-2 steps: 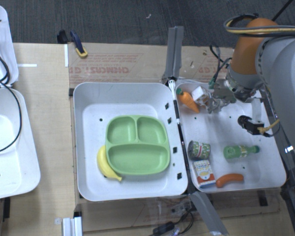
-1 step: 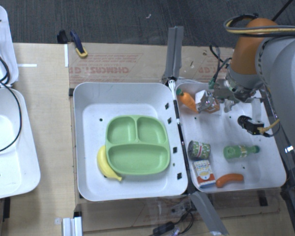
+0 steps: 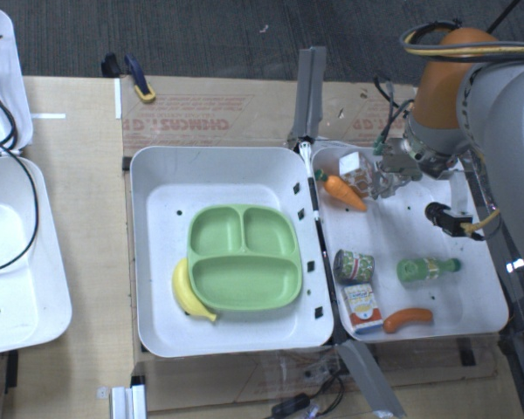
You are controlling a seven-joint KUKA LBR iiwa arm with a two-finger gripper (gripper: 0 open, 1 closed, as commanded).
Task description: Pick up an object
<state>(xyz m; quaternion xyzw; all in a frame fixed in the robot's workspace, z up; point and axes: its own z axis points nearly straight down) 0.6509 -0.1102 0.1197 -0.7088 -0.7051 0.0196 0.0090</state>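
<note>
Currently pincer point(image 3: 380, 180) state couldn't be told; carrot point(image 3: 344, 192) was seen just beside it, bin wall point(image 3: 332, 154) close behind — collision or miss was risked.

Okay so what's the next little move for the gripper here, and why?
Probably a short drop straight down toward the carrot. The gripper sits at the far end of the right bin, just beside the carrot, with nothing visibly held. I can't tell how its fingers stand, so check that first.
</note>
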